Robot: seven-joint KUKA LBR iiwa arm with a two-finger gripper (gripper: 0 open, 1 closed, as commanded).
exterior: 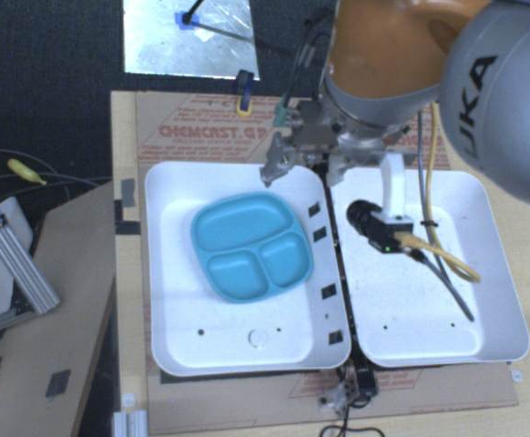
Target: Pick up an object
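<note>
Grey arm [484,80] topmost, gripper [306,157] perhaps above the bins' divider (finger state unclear), blue plate's [251,247] long axis left-right.

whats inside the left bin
One thing lies in the left bin: a blue divided plate with three compartments, all bare, resting flat near the middle. The arm overhangs the bin's top right corner, so that corner's floor is hidden.

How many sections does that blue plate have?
3. The blue plate in the left bin has one long section along its far side and two smaller ones side by side nearer the camera.
</note>
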